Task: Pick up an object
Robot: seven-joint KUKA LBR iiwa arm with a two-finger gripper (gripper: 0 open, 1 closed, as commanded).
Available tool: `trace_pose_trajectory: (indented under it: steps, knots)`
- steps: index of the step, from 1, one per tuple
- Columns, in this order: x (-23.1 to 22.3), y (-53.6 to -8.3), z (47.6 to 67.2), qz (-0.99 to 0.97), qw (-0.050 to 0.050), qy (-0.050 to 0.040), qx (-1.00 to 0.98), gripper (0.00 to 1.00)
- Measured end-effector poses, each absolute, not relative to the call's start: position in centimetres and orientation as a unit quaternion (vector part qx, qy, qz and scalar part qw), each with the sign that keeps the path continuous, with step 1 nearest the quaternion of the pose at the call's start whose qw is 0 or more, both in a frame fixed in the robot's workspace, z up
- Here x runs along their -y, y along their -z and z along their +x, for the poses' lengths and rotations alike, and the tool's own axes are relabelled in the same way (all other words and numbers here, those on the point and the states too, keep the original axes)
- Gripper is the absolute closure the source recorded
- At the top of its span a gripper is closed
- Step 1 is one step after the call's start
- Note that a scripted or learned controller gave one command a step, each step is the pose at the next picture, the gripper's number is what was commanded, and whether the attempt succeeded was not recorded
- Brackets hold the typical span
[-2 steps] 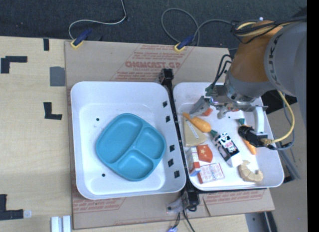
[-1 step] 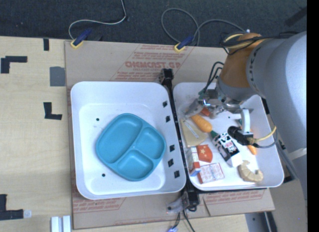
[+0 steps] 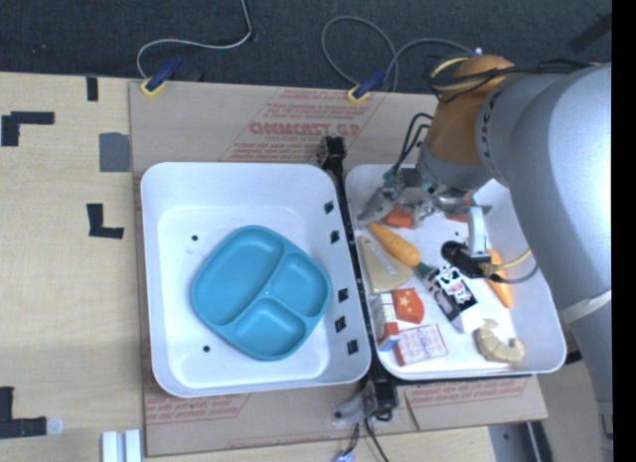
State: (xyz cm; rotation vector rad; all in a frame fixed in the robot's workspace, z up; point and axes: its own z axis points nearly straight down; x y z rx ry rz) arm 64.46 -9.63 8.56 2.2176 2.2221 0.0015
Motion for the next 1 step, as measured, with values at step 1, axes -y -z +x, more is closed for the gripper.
trace_pose_trajectory:
  steps: [1]
  knots:
    - [9.58,-9.57,64.46,0.706,0.001,-0.0008,-0.708,1.00]
